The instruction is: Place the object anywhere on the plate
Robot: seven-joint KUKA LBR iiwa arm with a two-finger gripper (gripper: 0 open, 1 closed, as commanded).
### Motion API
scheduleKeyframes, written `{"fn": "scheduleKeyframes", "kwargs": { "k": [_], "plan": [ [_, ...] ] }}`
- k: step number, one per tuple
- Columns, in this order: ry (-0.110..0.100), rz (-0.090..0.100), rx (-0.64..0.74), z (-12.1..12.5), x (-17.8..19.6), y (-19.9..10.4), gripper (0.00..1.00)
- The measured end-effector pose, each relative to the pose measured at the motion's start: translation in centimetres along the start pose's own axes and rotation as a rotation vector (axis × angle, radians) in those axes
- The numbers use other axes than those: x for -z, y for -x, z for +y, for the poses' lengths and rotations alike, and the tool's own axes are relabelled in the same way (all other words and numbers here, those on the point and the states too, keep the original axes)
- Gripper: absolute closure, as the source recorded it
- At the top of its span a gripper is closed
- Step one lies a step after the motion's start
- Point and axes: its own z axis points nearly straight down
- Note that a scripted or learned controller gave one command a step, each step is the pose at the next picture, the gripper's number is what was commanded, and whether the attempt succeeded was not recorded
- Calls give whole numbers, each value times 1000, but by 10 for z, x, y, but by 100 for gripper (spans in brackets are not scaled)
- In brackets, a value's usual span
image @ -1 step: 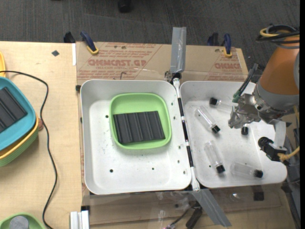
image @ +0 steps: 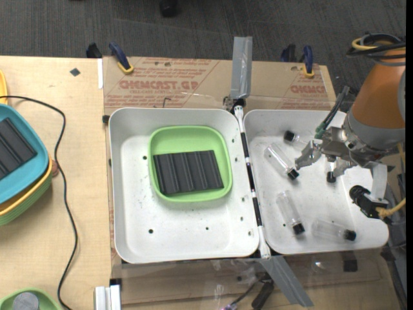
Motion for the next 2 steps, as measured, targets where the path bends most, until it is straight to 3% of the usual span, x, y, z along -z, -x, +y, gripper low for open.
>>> {"fn": "scheduleKeyframes", "kwargs": {
  "k": [1,2],
  "plan": [
    [0,0,-120,-21,60,19,0],
    [-2,-1,-368,-17,72,44,0]
  ]
}}
